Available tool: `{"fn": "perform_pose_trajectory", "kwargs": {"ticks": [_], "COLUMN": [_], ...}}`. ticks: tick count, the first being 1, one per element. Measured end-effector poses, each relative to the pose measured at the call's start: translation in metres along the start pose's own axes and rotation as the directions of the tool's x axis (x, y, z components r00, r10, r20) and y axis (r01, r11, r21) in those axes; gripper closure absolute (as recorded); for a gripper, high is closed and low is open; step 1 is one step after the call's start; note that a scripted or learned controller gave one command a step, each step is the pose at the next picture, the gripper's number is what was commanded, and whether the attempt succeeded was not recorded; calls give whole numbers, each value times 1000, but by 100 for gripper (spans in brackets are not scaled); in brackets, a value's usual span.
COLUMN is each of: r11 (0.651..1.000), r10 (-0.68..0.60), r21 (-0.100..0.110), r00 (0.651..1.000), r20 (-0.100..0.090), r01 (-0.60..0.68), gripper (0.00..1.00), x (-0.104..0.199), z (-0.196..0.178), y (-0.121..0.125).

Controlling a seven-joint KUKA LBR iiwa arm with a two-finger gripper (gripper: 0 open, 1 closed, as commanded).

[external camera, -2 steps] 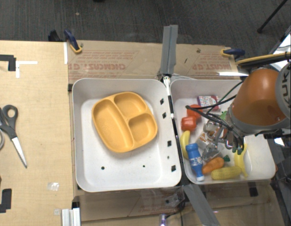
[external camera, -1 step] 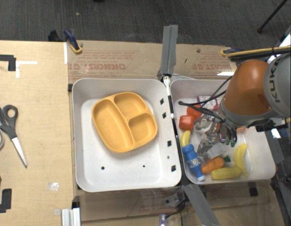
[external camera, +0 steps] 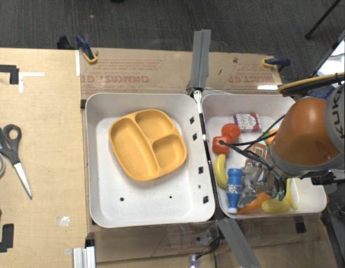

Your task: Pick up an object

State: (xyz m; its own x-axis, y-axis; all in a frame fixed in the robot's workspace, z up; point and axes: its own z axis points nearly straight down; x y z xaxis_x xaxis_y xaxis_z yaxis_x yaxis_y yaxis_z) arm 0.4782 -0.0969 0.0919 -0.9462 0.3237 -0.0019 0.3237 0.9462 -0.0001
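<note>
My gripper (external camera: 252,187) reaches down into the right bin (external camera: 214,108) near its front. Under and around it lie a blue bottle (external camera: 234,187), an orange carrot-like piece (external camera: 250,206) and a yellow toy (external camera: 276,206). A yellow banana (external camera: 219,171) lies to its left along the bin wall. A red and orange toy (external camera: 226,138) and a small purple box (external camera: 247,121) sit farther back. The arm's orange band (external camera: 304,132) hides the bin's right part.
The left bin (external camera: 144,211) holds a yellow divided plate (external camera: 147,144). Scissors (external camera: 15,155) lie on the wooden bench at the far left. Cables (external camera: 248,145) trail from the wrist over the right bin.
</note>
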Motion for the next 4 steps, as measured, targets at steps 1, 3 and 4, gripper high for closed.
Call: {"fn": "perform_pose_trajectory", "kwargs": {"ticks": [1, 3, 4], "r11": [979, 933, 976], "r10": [202, 359, 216], "r21": [0, -2, 0], "r00": [979, 933, 976], "r20": [1, 5, 0], "r01": [-202, -359, -216], "gripper": [0, 0, 0], "x": [-77, -169, -106], "z": [0, -3, 0], "y": [27, -17, -42]}}
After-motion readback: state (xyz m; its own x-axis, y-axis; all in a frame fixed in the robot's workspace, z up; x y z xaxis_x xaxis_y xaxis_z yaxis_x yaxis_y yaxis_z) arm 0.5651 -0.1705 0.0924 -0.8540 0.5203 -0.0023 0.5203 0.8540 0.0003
